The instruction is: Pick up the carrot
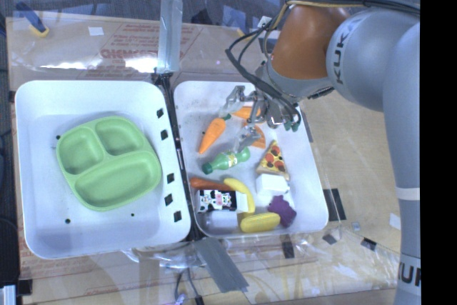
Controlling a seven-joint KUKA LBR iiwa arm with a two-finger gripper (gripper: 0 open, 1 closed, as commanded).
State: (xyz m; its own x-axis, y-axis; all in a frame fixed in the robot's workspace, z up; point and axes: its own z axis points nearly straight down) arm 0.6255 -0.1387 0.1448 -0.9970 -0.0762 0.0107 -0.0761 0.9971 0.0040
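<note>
The carrot [211, 135], orange with a green leafy top, lies tilted in the upper left part of the right bin [307, 153]. My gripper [244, 115] hangs over the same bin just right of the carrot's leafy end. Its two metal fingers [235, 96] stand apart, so it is open. The carrot is outside the fingers. A small orange piece [246, 112] shows in the gap between them, and I cannot tell whether it touches them.
Below the carrot lie a green bottle [226, 161], a pizza slice [273, 159], a banana [239, 188], a white block [271, 184], purple grapes [284, 209] and a black-and-white box [216, 201]. The left bin [43, 225] holds a green divided plate [108, 161].
</note>
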